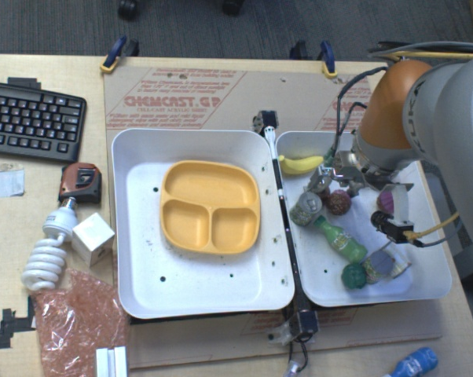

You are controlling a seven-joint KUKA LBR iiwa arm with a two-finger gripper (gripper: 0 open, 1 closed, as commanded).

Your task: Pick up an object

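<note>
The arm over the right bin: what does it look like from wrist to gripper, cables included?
The arm is smooth grey with an orange band above the wrist. Dark cables loop beside the band, and a yellow cable trails lower down. The gripper is a small metallic assembly.

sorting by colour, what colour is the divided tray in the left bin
Yellow-orange divided tray, plain, seen in the camera view.

The jaws point(324, 181) sit low among right bin point(433, 289) clutter, perhaps touching the banana point(300, 163).

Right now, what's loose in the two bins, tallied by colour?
Yellow: 2, the divided tray and the banana
Green: 2, the bottle and the ball
Dark red: 1, the round fruit
Grey: 1, a lump
Total: 6 that I can make out
</note>
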